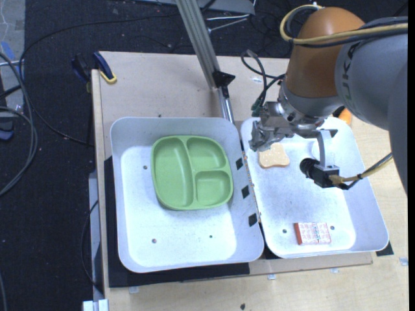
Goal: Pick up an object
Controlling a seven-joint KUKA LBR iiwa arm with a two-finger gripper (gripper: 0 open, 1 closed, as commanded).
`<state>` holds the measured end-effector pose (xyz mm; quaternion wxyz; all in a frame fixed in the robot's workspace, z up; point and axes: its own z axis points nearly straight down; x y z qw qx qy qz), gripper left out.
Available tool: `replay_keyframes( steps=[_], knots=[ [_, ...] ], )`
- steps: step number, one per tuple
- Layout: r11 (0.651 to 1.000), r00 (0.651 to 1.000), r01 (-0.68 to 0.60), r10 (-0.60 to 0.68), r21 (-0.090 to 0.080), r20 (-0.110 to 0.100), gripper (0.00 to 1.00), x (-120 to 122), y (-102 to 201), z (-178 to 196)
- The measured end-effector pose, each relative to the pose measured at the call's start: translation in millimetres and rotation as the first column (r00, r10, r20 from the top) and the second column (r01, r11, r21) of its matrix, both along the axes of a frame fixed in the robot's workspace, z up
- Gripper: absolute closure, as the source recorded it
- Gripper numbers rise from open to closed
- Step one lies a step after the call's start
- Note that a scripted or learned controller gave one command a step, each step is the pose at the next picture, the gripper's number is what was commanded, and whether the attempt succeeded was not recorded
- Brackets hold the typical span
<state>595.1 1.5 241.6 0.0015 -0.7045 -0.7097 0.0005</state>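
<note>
Over the right bin's (363, 193) far left corner hangs the arm (337, 63). A green plate (192, 172) with three parts lies in the left bin's (130, 238) middle. Under the gripper (264, 138) lies a piece of toast (275, 157). A small red packet (314, 232) lies near the right bin's front edge.

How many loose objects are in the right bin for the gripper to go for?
2. A tan bread-shaped piece lies near the right bin's far left corner, just below the gripper. A small red-and-white packet lies near its front edge. The arm may hide more at the far right.
</note>
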Motion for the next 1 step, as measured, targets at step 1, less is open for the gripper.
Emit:
replay_keyframes(
  steps=[1],
  knots=[
    [1.0, 1.0, -0.001, 0.001, 0.0, 0.002, 1.0, 4.7, 53.6, -10.6]
  ],
)
